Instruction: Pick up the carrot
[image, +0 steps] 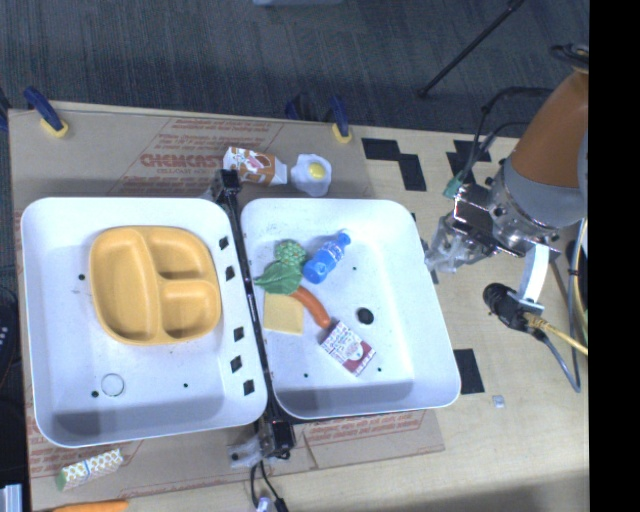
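carrot (303, 293) in right bin (415, 300), gripper (445, 252) outside to right, apart.

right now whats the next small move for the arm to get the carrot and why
Probably swing the gripper left over the right bin until it stands above the carrot. The gripper sits outside the bin's right rim, while the carrot lies mid-bin between the blue bottle and the yellow cheese slice.
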